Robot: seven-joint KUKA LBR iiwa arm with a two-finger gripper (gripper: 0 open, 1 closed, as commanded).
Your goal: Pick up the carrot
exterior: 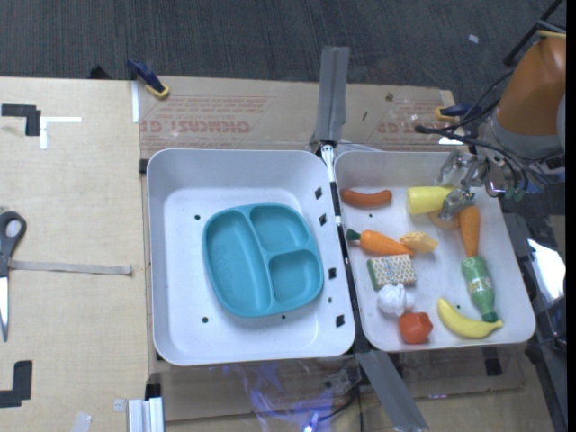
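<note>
— What lies nearest in the right bin (517, 327)?
— A banana (466, 320), a red tomato (415, 328), then a green bottle (479, 286).
— And the carrot (385, 242)?
— Mid-bin, by the left wall, lying flat. A second carrot (470, 229) sits just under my hand (463, 187).
— Is your hand holding it?
— I cannot tell; nothing shows clearly.

Teal divided plate (264, 260) in the white left bin (171, 241). Right bin (513, 268) has an orange carrot (385, 242), yellow banana (466, 321), green bottle (479, 285), red sausage (366, 198).
</note>
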